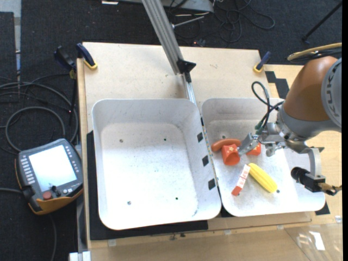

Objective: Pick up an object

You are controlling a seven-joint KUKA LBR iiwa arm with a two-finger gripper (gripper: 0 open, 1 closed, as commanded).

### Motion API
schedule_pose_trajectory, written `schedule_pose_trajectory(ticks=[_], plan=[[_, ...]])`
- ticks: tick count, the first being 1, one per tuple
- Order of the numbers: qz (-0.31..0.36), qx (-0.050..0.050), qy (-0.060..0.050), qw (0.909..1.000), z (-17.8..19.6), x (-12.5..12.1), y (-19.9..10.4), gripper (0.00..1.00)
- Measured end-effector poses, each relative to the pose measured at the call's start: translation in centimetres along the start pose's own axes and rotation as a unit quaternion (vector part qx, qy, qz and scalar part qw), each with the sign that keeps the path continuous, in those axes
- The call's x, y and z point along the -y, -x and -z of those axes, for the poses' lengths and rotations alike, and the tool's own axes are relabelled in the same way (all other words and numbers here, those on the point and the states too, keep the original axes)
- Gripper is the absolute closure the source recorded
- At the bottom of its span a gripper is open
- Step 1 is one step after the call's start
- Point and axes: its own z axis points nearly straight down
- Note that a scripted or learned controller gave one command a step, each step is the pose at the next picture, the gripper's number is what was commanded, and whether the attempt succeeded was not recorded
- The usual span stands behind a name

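The claw (251, 143) is seen low in the right bin (304, 200); its spread cannot be told. An orange cup (230, 154) lies at its eight o'clock and may be nudged aside.

Wooden desk (136, 69), two white bins, left bin (144, 162), right bin (288, 192) holding orange cup (230, 154), yellow corn cob (263, 178), red-white packet (241, 180), gripper (253, 143) low beside the cup, teach pendant (49, 173) on floor.
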Motion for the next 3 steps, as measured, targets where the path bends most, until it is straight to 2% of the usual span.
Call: schedule_pose_trajectory(ticks=[1, 2, 3], plan=[[-0.001, 0.000, -0.001, 1.0000, -4.4, 0.5, -0.3, 0.00], [-0.001, 0.000, 0.003, 1.0000, -6.1, 0.4, -0.3, 0.00], [0.000, 0.000, 0.004, 1.0000, -5.1, 0.3, -0.3, 1.00]])
